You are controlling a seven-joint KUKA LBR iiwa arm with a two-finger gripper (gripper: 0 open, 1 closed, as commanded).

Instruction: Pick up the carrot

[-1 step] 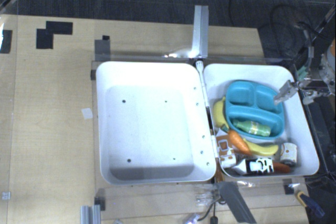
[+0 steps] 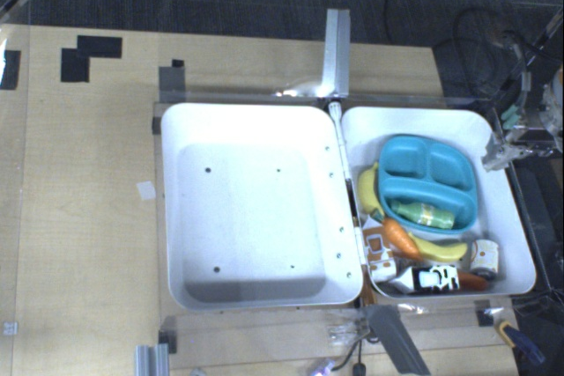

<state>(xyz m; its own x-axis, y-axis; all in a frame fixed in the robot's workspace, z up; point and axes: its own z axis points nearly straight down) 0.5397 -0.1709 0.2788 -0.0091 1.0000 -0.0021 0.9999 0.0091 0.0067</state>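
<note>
Two white bins side by side on the table (image 2: 79,216). Left bin (image 2: 251,202) toward the table's middle; right bin (image 2: 507,207) at the table's right edge.

Carrot (image 2: 399,237) in the right bin, near that bin's front-left corner. Lying at a slant, orange, thick end toward the bin's left wall. Touching or overlapping a banana (image 2: 438,249) that curves beneath and beside it (exact contact hard to tell). Just behind the carrot, a blue divided tray (image 2: 429,173), tilted, with a greenish item (image 2: 427,213) in its front compartment. Just left of the carrot, a small card with orange print (image 2: 377,247). Along the bin's front wall, a black-and-white object (image 2: 434,278) and a small white cup-like item (image 2: 485,257).

End effector (image 2: 509,145) at the right bin's back-right corner, over the rim, well apart from the carrot. Fingers blurred against arm hardware; open or closed, cannot tell. Nothing seen between them.
</note>
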